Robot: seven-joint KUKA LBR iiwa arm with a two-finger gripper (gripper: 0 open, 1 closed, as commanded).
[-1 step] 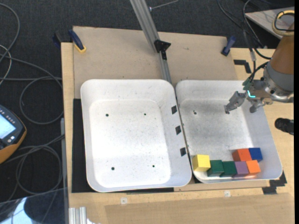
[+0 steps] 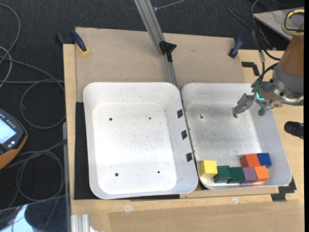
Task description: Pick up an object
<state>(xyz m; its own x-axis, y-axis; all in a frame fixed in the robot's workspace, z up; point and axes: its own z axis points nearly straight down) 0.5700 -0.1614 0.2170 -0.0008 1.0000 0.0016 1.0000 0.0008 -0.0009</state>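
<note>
Blocks are the things to pick, a cluster of small coloured cubes at about five o'clock in the scene, packed along the near edge of the right bin [image 2: 270, 129].

Going by size: the wooden bench [image 2: 125, 57] carries both shallow white bins side by side. The left bin [image 2: 91, 100] sits at about nine o'clock from the centre of the view, the right bin at about three o'clock, their inner walls touching. A grey metal pole [image 2: 153, 25] slants down from twelve o'clock to the seam between them.

The arm [image 2: 293, 64] enters at three o'clock, its orange band above the wrist. The gripper [image 2: 251, 106] hangs over the far half of the right bin, at about twelve o'clock from the cubes and well apart from them; its two fingers stand spread, with nothing between them.

Among the cubes, the yellow block [image 2: 208, 167] lies at the nine o'clock end of the row, with the two green blocks [image 2: 229, 173] just beside it, then the purple block [image 2: 249, 173] and an orange block [image 2: 261, 172]. Behind these sit the red-orange block [image 2: 252, 159] and the blue block [image 2: 264, 158].
</note>
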